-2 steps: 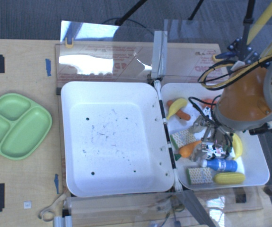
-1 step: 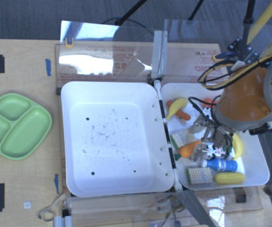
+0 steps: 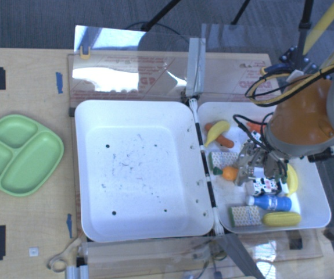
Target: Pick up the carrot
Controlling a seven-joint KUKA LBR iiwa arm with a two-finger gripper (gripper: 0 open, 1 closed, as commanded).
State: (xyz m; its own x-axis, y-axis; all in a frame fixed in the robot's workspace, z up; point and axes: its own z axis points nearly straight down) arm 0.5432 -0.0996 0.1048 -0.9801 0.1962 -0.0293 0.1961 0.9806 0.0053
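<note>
Carrot point(image 3: 223, 140) – long axis left-right, partly under banana point(image 3: 216, 132), r. bin point(image 3: 319, 197).

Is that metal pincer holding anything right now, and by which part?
Cannot be told: the pincer sits low beside a small orange carrot in the right white bin.

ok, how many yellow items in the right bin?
3. A banana at the bin's far left, a yellow piece beside the arm at the right wall, and a corn-like item at the near edge by the blue bottle. The arm may hide more.
</note>
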